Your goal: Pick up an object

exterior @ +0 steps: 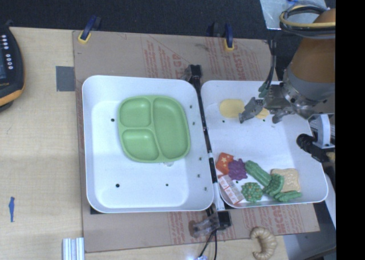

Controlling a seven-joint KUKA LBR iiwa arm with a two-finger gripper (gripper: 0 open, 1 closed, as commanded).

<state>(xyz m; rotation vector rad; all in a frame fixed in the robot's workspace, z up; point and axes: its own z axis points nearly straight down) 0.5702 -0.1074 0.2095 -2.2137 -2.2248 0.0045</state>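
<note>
My gripper (261,115) hangs over the back of the right bin (296,139), its two dark fingers spread apart with nothing between them. A pale yellow flat piece (231,108) lies just left of the fingers, partly under them. Along the bin's front lie a red item (224,161), purple grapes (237,168), a green bean pod (259,173), broccoli (251,191), a toast slice (287,179) and a red-and-white packet (229,187). The left bin (102,190) holds a green divided plate (154,128).
A croissant-like piece (264,241) lies on the cardboard in front of the right bin. A black and orange device (8,62) sits at the far left of the bench. Clamps (88,29) pin the cardboard's back edge.
</note>
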